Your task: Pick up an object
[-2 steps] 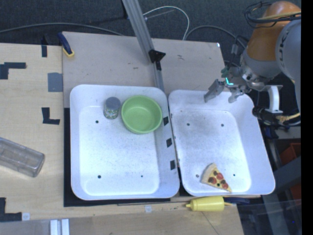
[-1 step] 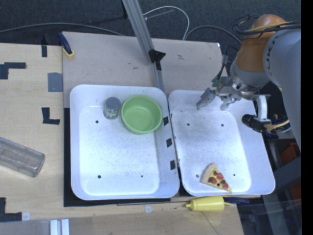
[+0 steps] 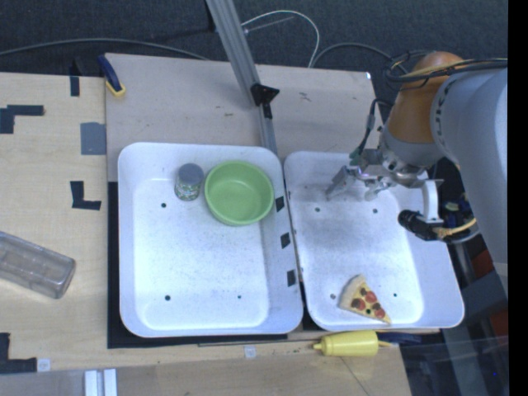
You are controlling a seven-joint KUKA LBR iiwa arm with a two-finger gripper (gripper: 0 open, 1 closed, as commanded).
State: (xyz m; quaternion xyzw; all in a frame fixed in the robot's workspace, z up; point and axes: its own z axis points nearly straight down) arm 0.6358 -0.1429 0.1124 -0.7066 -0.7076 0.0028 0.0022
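Note:
My gripper hangs over the far part of the right bin, fingers spread open with nothing between them. A toy pizza slice lies near the front of that bin, well below the gripper in the view. In the left bin a green bowl sits at the back. A small grey-lidded jar stands just left of the bowl. The grey arm with its orange band comes in from the right.
A yellow squeeze bottle lies on the bench just in front of the right bin. A clear plastic container rests at far left. A slanted metal pole rises behind the bins, and cables run behind the bench.

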